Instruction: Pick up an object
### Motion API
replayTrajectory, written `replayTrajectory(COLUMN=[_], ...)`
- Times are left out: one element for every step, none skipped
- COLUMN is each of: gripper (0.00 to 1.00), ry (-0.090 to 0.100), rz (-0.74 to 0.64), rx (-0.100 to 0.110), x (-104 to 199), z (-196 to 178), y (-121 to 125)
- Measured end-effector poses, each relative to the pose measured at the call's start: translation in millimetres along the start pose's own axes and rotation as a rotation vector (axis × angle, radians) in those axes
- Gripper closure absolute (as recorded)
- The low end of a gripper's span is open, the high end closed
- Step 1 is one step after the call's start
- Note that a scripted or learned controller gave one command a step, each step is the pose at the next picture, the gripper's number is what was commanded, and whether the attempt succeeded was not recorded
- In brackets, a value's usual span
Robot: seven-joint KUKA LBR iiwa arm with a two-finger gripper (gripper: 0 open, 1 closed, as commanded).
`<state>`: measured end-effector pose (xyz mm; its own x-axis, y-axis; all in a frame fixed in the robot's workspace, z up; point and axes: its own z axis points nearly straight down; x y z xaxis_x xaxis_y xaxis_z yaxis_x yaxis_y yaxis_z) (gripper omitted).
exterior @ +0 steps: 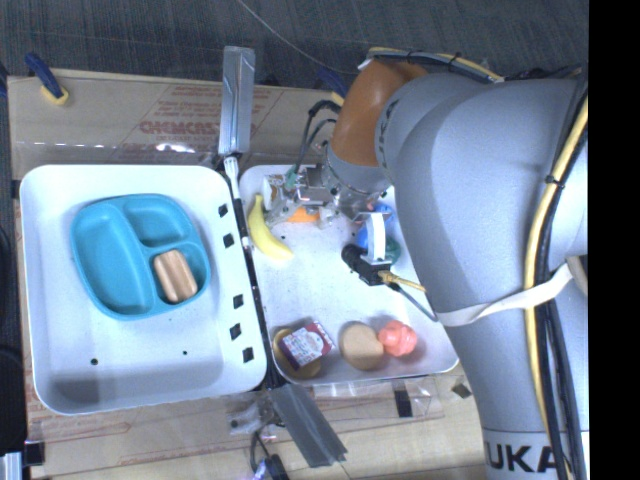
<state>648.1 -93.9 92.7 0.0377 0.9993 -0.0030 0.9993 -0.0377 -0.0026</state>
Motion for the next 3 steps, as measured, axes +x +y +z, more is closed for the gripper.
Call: replayTrajectory(gripper=[1.00,0.00,0.00], ry=[0.001,0.002,0.004], rz=[-0.008,-0.009,-0.054], rx=[0.000,0.002,0.018], x=[2.3,3.0,-0.4], z=[-10.4,-9.8,-1.2], y=[0.6,0.4,4.4])
